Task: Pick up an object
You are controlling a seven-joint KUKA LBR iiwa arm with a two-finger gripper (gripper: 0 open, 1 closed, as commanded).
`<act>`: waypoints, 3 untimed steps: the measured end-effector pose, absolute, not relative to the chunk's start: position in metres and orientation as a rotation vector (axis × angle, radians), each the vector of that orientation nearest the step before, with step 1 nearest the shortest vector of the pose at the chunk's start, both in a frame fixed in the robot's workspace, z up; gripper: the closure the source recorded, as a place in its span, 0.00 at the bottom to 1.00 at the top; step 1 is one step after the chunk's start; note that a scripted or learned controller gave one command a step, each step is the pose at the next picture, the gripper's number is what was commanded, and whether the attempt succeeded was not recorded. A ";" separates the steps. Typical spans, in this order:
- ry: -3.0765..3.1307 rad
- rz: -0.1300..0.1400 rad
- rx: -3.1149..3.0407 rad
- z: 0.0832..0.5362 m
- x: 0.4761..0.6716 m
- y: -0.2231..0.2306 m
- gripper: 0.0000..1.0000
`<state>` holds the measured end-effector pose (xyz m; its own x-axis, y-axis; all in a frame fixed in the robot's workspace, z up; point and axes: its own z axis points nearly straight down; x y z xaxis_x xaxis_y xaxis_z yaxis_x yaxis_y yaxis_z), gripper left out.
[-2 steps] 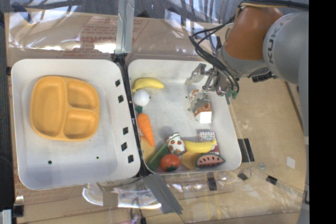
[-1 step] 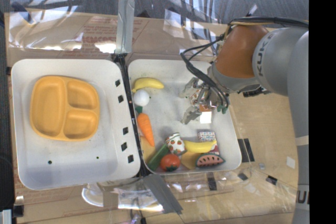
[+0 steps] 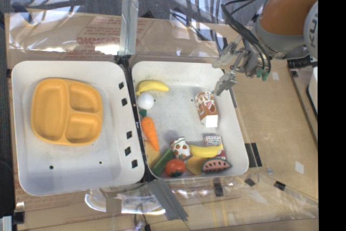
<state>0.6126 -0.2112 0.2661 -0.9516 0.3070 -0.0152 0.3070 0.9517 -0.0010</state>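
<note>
My gripper [image 3: 227, 83] hangs over the far right corner of the right bin [image 3: 178, 70], fingers slightly apart with nothing between them. Just below and left of it stands a brown-and-white carton [image 3: 205, 105] with a small white block [image 3: 211, 121] beside it. A yellow banana [image 3: 152, 86] and a white ball [image 3: 145, 100] lie at the bin's far left. A carrot [image 3: 150, 131] lies along the left wall. At the near end sit a tomato [image 3: 174, 167], a green vegetable [image 3: 162, 160], a second banana [image 3: 204, 151], a watermelon slice [image 3: 214, 165] and a small spotted cup [image 3: 180, 147].
The left bin [image 3: 21, 165] holds an orange divided plate [image 3: 66, 111]. A grey divider strip with black clips [image 3: 131, 116] separates the bins. Cables and the arm's orange band [image 3: 286, 0] hang over the bench at the upper right.
</note>
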 end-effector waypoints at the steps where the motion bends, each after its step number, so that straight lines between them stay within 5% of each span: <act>1: 3.145 0.004 0.170 0.126 0.641 -0.195 0.00; 2: 3.112 0.001 0.417 0.093 0.593 -0.208 0.00; 3: 3.138 -0.002 0.010 0.156 0.561 -0.210 0.00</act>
<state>0.5606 -0.2098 0.1562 -1.0000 0.0063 -0.0040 0.0064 1.0000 -0.0015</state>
